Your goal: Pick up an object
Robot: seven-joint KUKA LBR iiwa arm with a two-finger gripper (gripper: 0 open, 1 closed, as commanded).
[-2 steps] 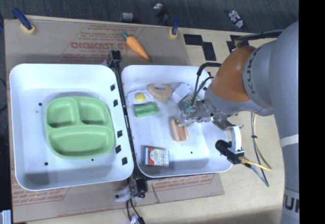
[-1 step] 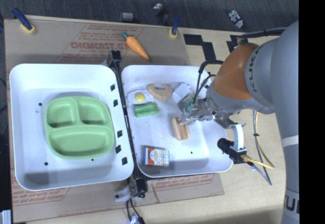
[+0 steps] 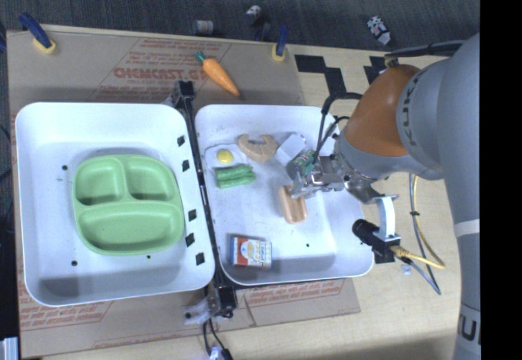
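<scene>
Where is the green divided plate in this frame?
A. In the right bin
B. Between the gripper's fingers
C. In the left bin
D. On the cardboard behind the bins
C. The green divided plate lies flat in the left bin, far from the gripper, which is over the right bin.

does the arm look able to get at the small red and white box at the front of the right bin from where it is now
Probably yes. The small red and white box lies alone near the right white bin's front wall, nothing on it, and the gripper hangs close by over the tan hot dog toy.
</scene>
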